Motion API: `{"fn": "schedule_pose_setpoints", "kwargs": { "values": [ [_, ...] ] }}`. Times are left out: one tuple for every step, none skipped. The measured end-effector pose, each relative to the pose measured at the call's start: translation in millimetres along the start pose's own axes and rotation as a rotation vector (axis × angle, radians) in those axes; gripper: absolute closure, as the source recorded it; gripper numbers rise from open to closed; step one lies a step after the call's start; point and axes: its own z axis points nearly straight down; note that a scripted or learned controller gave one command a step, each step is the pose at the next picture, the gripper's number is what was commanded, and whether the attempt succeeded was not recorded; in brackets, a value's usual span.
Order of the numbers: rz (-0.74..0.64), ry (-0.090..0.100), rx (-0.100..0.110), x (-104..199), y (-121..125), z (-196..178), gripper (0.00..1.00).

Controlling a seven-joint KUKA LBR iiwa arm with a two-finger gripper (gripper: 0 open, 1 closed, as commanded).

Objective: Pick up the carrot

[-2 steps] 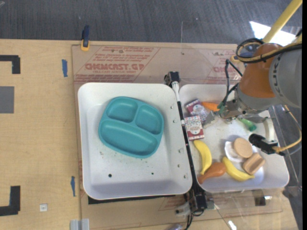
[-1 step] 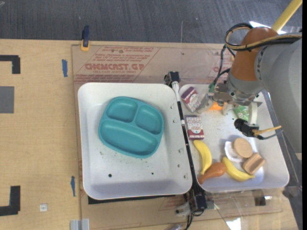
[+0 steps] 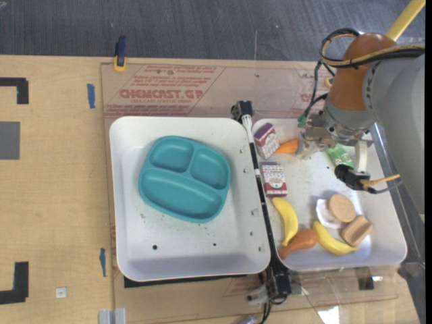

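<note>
- Carrot: one, small and bright orange, lying toward the far end of the right bin, just beside my gripper on the side nearer the left bin.
- Nearest the camera in the right bin: one darker orange tapered piece, lying at the near wall.
- Bananas, two: one yellow banana curves just above that orange piece, and a second banana lies to its right.
- Bread-like pieces, two: a tan loaf piece touches the second banana, and a round brown bun rests just behind it, partly on a white disc.
- Small cartons, two: one carton lies flat near the dividing wall, mid-bin. The other carton stands farther back, just left of the carrot.
- One green item lies under my wrist, too hidden to name.
- My gripper: it points down into the far part of the right bin, close beside the carrot. I cannot tell whether it is open or closed, and I see nothing held in it.
- Left bin: one teal divided plate with three compartments, lying near its middle.
</note>
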Motion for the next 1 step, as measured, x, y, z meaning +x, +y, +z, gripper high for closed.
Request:
{"fn": "schedule_pose_setpoints", "kwargs": {
  "values": [
    [0.000,0.001,0.000,0.7,0.2,0.2,0.00]
  ]
}}
